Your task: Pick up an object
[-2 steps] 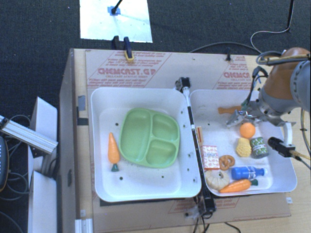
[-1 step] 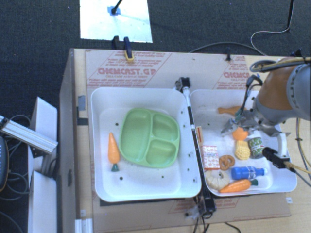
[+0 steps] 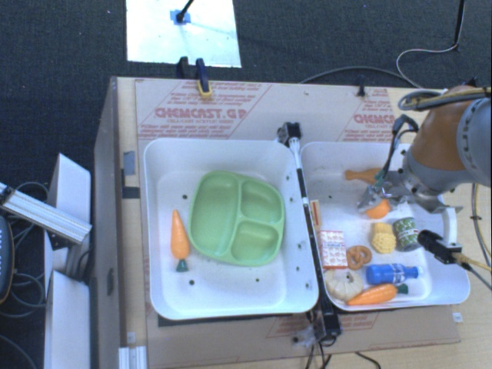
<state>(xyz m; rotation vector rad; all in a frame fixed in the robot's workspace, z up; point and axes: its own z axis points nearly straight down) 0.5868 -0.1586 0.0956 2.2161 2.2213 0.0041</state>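
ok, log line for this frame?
arm: over right bin | hand: low, at orange toy | grasp: unconfirmed | green tray: left bin

Even bright overhead light, soft shadows, slightly grainy focus.

The right bin (image 3: 430, 287) holds most of the loose objects. A small orange piece (image 3: 378, 210) lies near its middle, touching the gripper (image 3: 374, 201) above it. A tan drumstick (image 3: 361, 175) lies flat toward the far wall. Nearer the front sit a yellow corn cob (image 3: 383, 238) beside a green can (image 3: 405, 233), a pretzel (image 3: 357, 256), a red-and-white packet (image 3: 332, 249), a blue bottle (image 3: 393, 273) on its side, a pale round piece (image 3: 344, 284) and 1 orange carrot (image 3: 373, 295).

The left bin (image 3: 223, 302) holds a green divided plate (image 3: 237, 217) and a second carrot (image 3: 179, 239) just beside it.
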